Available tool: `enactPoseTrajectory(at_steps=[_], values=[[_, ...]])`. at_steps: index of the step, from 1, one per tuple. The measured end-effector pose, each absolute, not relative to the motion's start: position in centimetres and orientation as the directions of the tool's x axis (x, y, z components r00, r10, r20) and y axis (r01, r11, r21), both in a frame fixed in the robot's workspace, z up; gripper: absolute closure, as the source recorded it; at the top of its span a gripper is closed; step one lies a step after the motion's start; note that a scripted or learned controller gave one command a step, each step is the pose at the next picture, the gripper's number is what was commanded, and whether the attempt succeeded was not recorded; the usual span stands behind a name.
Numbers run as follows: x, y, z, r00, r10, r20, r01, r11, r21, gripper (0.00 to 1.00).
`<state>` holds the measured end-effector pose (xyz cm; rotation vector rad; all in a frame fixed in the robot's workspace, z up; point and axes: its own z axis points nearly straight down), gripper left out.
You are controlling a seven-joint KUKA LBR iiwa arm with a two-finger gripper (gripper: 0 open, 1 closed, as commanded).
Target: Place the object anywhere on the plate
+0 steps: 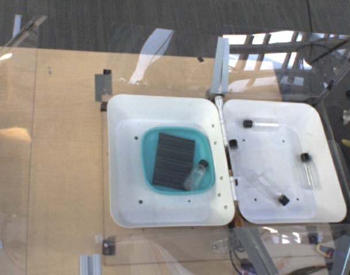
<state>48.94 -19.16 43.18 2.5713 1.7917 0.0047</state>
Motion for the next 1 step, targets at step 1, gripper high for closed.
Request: enactPoseTrajectory(at_steps=[1], values=[[48.94,-19.16,43.18,0.346,0.938,-0.002,0.938,-0.346,0.008,0.00]])
